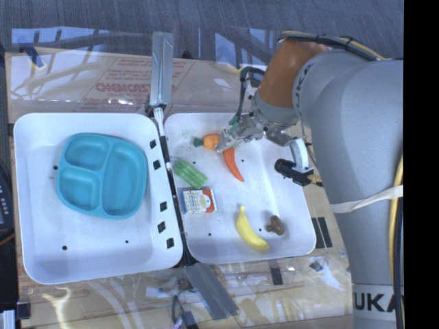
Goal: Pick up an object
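My gripper hangs low over the upper middle of the right bin, right beside a small orange fruit and just above the top end of an orange-red chili pepper. Whether anything sits between its tips is hidden. Lower in the same bin lie a green vegetable, a small juice carton, a yellow banana and a small brown piece.
The left bin holds a blue divided plate. A black clip-studded divider runs between the bins. My grey arm covers the right bin's right side. Cardboard and clear film lie behind the bins.
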`<state>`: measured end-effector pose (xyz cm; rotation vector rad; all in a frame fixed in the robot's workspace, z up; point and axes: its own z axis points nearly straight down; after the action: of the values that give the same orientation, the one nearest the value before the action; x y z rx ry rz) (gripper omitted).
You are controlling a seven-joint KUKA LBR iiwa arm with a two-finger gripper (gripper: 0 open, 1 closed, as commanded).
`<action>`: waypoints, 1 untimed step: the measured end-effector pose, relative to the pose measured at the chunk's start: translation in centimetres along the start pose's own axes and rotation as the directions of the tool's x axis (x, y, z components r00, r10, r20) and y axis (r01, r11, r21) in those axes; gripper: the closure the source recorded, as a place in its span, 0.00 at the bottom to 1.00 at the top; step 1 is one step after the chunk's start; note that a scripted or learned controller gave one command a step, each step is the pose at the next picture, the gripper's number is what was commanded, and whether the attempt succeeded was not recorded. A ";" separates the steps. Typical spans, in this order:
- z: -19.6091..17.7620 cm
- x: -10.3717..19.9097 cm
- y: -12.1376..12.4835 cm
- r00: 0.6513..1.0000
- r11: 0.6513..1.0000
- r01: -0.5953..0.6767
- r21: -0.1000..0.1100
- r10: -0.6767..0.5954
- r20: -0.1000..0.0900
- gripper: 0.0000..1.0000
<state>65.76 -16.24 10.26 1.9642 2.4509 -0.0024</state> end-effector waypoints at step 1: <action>1.0 0.5 0.0 1.000 1.000 0.005 0.003 -0.005 -0.003 1.00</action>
<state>65.64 -15.74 9.22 1.9612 2.4590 -0.0028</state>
